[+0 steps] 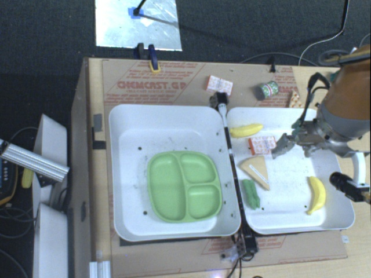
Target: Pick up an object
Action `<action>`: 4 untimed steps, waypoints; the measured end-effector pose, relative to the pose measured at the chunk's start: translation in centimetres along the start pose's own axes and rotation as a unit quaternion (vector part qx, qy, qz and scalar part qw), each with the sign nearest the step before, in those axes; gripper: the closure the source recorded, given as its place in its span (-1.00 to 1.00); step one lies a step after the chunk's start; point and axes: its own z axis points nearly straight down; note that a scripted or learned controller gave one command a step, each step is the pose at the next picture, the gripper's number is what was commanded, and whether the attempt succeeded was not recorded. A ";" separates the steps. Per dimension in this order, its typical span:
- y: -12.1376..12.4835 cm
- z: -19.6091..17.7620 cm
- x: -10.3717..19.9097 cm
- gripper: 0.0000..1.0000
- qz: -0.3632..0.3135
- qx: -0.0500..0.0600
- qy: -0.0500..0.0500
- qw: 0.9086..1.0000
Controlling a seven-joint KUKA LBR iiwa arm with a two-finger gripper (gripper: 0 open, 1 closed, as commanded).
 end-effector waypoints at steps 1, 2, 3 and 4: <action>-1.3 13.9 2.1 -1.00 0.001 0.000 0.000 1.000; 6.9 14.0 -0.9 -1.00 0.000 -0.001 -0.001 1.000; 13.0 12.7 1.3 -1.00 -0.001 0.007 -0.001 1.000; 12.9 11.8 1.4 1.00 -0.003 0.012 0.000 1.000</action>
